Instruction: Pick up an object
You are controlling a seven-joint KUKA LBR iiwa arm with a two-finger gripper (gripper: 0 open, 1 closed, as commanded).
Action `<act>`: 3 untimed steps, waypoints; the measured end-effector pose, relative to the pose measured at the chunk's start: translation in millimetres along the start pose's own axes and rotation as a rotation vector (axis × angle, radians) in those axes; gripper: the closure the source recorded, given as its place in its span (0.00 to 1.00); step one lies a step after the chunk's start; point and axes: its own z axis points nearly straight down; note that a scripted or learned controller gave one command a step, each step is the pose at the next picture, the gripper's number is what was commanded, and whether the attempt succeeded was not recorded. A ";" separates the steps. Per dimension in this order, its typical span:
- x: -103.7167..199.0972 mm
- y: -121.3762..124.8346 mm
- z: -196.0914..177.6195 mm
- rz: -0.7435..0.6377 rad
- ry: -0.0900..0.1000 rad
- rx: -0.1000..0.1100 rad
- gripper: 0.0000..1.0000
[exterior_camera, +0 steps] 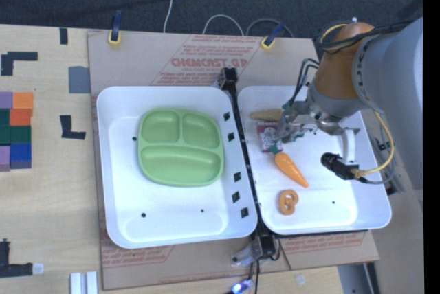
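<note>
My gripper [284, 129] is low in the right bin [357, 207], near its upper left part. It sits right against a small pink and green object [268, 140], whose right side it hides. A tan flat piece [265, 115] lies just above that, at the bin's top left. An orange carrot [291, 170] lies slantwise just below the gripper, apart from it. A small orange pretzel [287, 202] rests lower down in the same bin.
The left bin [124, 210] holds a green divided plate [181, 147]. A black divider [238, 148] with clips runs between the bins. A black fitting with a yellow cable [342, 166] hangs from the arm over the right bin. Coloured blocks [16, 129] sit at the far left.
</note>
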 end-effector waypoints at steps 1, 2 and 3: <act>-2.7 0.1 -39.3 0.001 -0.005 0.007 1.00; -2.6 2.6 -78.1 0.001 -0.005 0.007 1.00; -1.4 14.0 -126.0 0.001 -0.005 0.006 1.00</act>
